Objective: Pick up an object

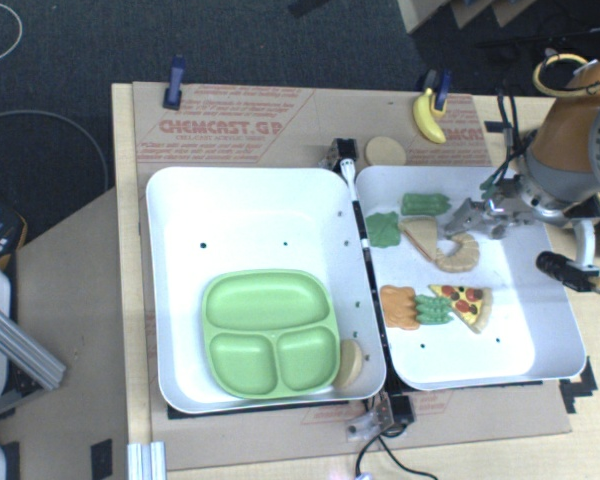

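Bench (230, 128): a tan board with red lettering filled the middle of the frame and carried 2 shallow white bins side by side. Left bin (180, 218): lay left of centre and held a green divided tray (270, 333) with 3 compartments in its lower half; a small tan round piece (349, 364) rested against the tray's lower right corner. Right bin (540, 328): lay right of centre and held the loose toy foods. Arm (570, 138): grey with an orange band, it came in from the upper right edge of the frame and sloped down over the right bin's upper part. Gripper (458, 225): sat low over the upper middle of the right bin, just above a beige curved piece (458, 256); whether its fingers were parted or closed could not be told, and nothing was seen between them. Beige wedge (418, 236): lay just left of the curved piece. Green flat piece (424, 204): lay near the bin's top edge. Green leaf (383, 229): lay by the bin's left wall. Pizza slice (464, 303), green bunch (433, 308) and orange piece (398, 306): formed 1 row across the bin's middle, touching. Banana (429, 118): lay on the board above the right bin, beside a blue clamp (441, 86). Tan disc (385, 151): lay just left of and below the banana.
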